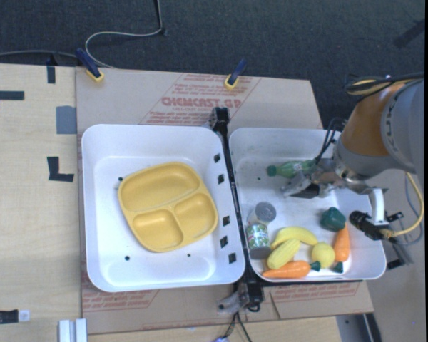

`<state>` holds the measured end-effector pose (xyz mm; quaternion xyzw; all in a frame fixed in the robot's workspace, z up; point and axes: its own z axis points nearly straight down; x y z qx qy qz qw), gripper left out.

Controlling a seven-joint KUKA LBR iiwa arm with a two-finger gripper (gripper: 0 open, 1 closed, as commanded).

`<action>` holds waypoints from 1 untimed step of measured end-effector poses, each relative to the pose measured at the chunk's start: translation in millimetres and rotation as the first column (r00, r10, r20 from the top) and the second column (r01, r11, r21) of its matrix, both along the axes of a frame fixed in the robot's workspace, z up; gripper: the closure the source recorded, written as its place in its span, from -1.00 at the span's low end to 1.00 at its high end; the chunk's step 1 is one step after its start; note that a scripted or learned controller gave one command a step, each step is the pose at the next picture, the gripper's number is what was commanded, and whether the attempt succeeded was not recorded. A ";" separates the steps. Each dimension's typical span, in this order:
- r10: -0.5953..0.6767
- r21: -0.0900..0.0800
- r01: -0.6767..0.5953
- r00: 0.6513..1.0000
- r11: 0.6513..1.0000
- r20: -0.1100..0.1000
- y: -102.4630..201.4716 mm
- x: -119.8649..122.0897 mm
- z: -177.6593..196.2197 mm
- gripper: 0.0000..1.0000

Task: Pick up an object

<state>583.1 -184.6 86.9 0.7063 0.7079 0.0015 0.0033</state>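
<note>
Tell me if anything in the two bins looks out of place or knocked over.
A small jar lies tipped on its side in the right bin, near a grey lid. The yellow tray sits askew in the left bin.

1. a cardboard sheet (192, 98) with red printed lettering lies under both bins, across the middle of the frame.
2. two yellow-and-blue clamps grip its upper edge: one clamp (90, 67) at upper left, another clamp (235, 77) near upper centre.
3. a thin cable (121, 38) loops over dark carpet (271, 20) along the top of the frame.
4. a light wooden bench surface (21, 212) fills the left side, marked with dark tape pieces (57, 169).
5. a black clip (219, 117) sits at the top of the seam between the bins, and another fitting (241, 299) at the bottom of that seam.
</note>
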 end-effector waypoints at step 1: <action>0.000 0.003 0.000 1.000 1.000 -0.006 43.0 52.5 0.6 -1.00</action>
